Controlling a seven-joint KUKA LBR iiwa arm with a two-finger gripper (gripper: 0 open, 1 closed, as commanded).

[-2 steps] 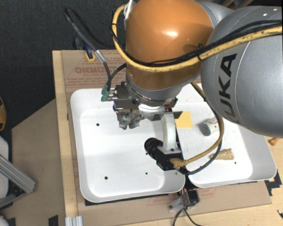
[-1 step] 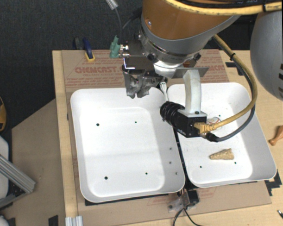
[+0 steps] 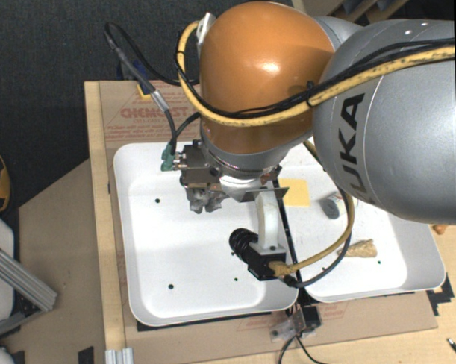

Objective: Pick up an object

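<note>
Three small objects are seen in the right bin (image 3: 381, 280): yellow card (image 3: 295, 191), grey piece (image 3: 330, 207), tan scrap (image 3: 362, 248), judged light; gripper (image 3: 202, 197) state cannot be told

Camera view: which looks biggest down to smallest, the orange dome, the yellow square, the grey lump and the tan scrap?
1. Orange dome, though nearest the camera.
2. Yellow square.
3. Tan scrap.
4. Grey lump, close to the scrap in size.

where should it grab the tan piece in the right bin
Grip the tan piece across its narrow width, near the middle, coming straight down from above. It lies flat and long on the right bin floor, apart from the grey piece and the yellow card.
</note>
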